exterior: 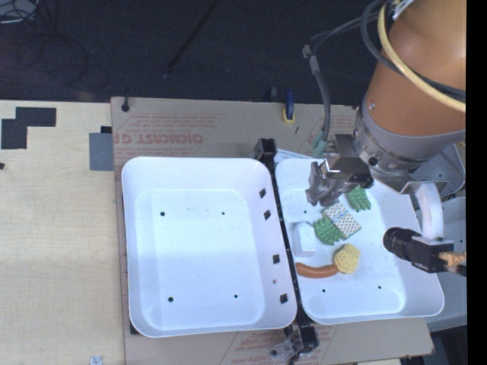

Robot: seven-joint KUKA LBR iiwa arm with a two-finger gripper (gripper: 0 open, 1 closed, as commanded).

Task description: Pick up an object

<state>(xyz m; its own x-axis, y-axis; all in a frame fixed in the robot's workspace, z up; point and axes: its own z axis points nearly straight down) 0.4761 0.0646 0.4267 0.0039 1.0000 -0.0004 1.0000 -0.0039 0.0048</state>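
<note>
The objects are lying clustered in the right bin (426,299), all in its middle part. A yellow knobbly piece (348,259) is sitting nearest the front, touching the right end of an orange sausage-shaped piece (315,271) that is stretching leftward toward the divider. Just behind them a green leafy piece (328,231) is resting against a small checkered card (343,221), and a white block (306,238) is lying just to the left of the green piece. Another green piece (359,198) is sitting farther back and to the right, beside the arm's tool.

The gripper (323,192) is hanging over the back part of this bin, just above and behind the checkered card, with its dark fingers pointing down. Whether the jaws are wide or narrow cannot be told from this slant, and nothing is showing between them.

The arm's large orange band (426,44) is looming at the upper right, with cables running down to the wrist. A black cylindrical part (411,248) is jutting over the right rim of the bin.

The left bin (137,204) is standing just beside the right one, the 2 joined by black clips (275,258), both resting on a board on the bench (53,226).
</note>
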